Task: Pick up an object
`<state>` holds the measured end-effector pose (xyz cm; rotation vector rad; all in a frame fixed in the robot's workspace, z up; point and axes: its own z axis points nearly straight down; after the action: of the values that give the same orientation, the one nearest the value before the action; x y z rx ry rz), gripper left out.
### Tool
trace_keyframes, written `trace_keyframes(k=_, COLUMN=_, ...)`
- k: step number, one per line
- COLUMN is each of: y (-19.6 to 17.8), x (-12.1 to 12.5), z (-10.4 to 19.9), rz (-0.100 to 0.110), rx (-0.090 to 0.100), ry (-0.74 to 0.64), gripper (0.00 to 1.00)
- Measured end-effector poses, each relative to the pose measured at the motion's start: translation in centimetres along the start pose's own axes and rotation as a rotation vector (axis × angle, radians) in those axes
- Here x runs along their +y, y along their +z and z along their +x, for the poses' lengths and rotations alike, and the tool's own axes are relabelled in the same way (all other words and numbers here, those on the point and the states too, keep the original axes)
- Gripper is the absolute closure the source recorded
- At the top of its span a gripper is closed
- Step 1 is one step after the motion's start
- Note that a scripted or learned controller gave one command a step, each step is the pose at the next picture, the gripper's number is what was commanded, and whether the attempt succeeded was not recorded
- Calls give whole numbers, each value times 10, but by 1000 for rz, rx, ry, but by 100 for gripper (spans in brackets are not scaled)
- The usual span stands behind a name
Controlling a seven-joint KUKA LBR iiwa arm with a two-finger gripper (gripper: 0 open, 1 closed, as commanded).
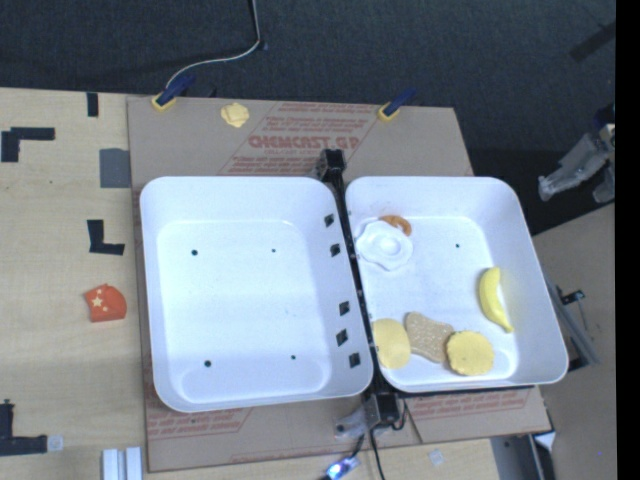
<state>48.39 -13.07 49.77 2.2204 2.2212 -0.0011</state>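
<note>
The right bin (520, 218) holds several toy foods. A white fried egg (385, 247) lies near the divider, with a small orange piece (396, 224) just behind it. A yellow banana (492, 298) rests by the right wall. Along the front edge sit a yellow round piece (391, 344), a tan bread slice (428, 335) and a yellow disc (469, 353), all touching or nearly so. A grey part that looks like my gripper (572, 171) hangs at the view's right edge, outside the bin and well clear of every object.
The left bin (160, 218) stands beside the right one on a cardboard sheet (300, 138). A small yellow item (235, 115) lies on the cardboard behind the bins. A red-orange item (106, 303) sits on the bench at the left.
</note>
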Motion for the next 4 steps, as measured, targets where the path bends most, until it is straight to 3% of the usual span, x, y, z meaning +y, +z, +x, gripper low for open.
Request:
trace_keyframes(k=1, y=-39, x=0, z=16, rz=-4, rx=0, ry=-1, gripper=0)
trace_keyframes(k=2, y=-48, x=1, z=15, rz=-2, rx=-1, ry=0, gripper=100)
trace_keyframes(k=3, y=-35, x=53, z=-69, rz=0, rx=-2, ry=5, gripper=100)
trace_keyframes(k=4, y=-37, x=51, z=-65, rz=0, rx=-1, ry=0, gripper=0)
